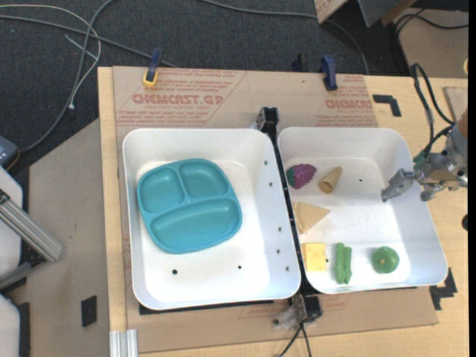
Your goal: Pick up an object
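Cardboard covers the bench, with two white bins clamped side by side on it. From the right edge the gripper [407, 182] hangs over the right bin [372, 141], its fingers apart and holding nothing. Everything pickable lies to its left and nearer the front: a green round toy [385, 259] closest, then a green pod [342, 263], yellow block [315, 256], wedge [310, 216], cone [329, 178] and purple fruit [301, 174]. Nothing blocks the way. A teal divided plate [190, 204] sits in the left bin [141, 259].
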Controlling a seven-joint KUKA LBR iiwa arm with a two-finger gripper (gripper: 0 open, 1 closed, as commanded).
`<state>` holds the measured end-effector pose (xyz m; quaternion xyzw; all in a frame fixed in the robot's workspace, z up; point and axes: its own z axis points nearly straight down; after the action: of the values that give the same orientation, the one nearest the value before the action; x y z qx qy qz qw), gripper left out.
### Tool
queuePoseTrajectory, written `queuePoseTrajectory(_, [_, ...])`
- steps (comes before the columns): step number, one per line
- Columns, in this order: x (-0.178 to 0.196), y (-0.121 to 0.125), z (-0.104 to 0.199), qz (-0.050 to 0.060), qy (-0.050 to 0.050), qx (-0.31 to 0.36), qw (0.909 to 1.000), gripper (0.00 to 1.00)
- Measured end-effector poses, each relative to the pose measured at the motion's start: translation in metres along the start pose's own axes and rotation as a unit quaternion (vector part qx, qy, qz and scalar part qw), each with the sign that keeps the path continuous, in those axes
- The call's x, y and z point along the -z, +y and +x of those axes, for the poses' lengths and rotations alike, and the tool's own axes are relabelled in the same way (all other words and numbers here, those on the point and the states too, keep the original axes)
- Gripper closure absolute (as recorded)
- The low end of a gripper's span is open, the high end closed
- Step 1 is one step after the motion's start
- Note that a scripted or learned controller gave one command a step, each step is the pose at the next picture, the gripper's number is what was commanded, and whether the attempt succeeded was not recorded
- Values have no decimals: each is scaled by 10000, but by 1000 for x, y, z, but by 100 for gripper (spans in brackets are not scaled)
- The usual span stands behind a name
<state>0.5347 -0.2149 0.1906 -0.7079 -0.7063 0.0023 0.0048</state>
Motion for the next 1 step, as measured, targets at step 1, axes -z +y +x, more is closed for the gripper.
queuePoseTrajectory(1, [5, 3, 0, -46, -14, 13, 10000, 0])
